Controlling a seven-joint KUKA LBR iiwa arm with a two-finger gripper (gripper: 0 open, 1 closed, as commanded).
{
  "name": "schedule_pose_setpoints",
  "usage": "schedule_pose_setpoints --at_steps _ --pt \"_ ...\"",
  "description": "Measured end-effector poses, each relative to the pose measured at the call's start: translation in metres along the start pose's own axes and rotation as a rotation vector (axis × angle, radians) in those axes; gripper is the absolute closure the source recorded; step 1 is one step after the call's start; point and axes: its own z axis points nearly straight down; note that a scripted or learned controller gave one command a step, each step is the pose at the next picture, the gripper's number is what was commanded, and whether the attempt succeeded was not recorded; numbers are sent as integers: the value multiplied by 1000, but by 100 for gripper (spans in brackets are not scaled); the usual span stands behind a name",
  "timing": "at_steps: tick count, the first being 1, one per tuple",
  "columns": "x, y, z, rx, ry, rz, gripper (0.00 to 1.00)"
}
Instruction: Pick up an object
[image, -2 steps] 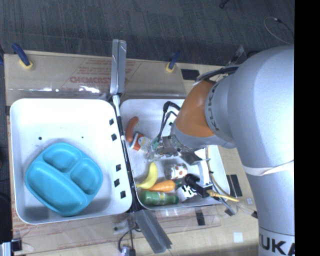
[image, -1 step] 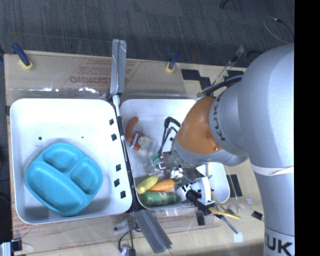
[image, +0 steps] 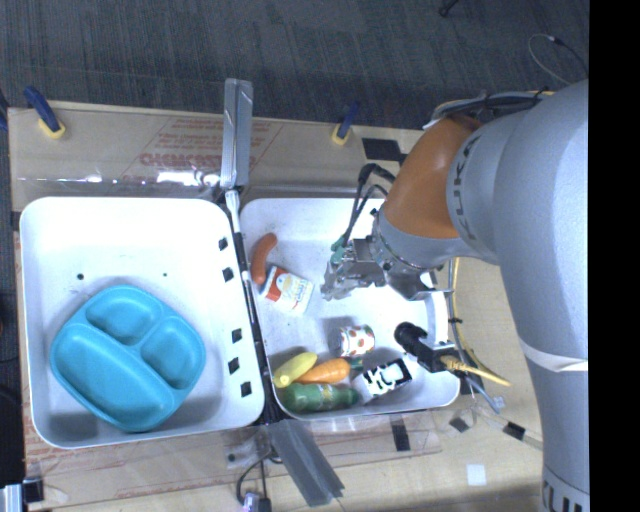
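Grey metal claw (image: 343, 275) over right white bin (image: 300, 212), aperture indiscernible, nothing visibly held. Nearest target: white-orange carton (image: 289, 291), just left. Risk: offset descent nudges carton against orange sausage (image: 262, 257); grasp fails.

Blue tray (image: 128, 355): smooth matt plastic. White bins (image: 40, 300): glossy plastic. Arm (image: 520, 160): satin grey shell, orange band. Tabletop (image: 120, 140): matt cardboard-like sheet.
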Motion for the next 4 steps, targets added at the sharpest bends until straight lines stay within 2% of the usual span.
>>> schedule_pose_setpoints --at_steps 1,2,3,4 --pt "67 11 -12 0 -1 -158 0" --pt "6 -15 41 2 0 -163 0" --pt "-33 -68 -2 1 1 -287 0" --pt "-13 -44 -106 -2 -1 -337 0"
